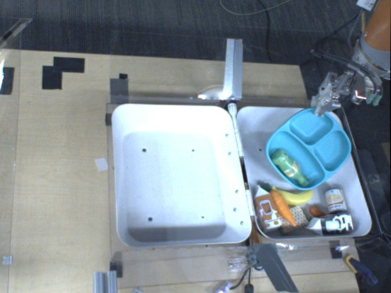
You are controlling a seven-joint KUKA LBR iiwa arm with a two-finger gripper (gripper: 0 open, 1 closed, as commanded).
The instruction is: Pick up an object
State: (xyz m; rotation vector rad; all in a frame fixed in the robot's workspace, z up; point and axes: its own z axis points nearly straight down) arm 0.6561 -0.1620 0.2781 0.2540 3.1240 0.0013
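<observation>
Though the task names no particular object, the blue divided plate (317, 144) tilted in the right bin (360, 191) looks nearest the tool (322, 99), which hangs at its far rim; whether its fingers are wide or narrow I cannot tell. Likely light, stiff, slick plastic, the plate is best pinched at that rim. A green item (289, 166) in one compartment stays blurry, and the banana (294, 196), carrot (281, 206) and small packages overlap each other near the front

A robotics lab: taped bench (55, 163), cables (256, 5), two white bins (122, 163).
</observation>
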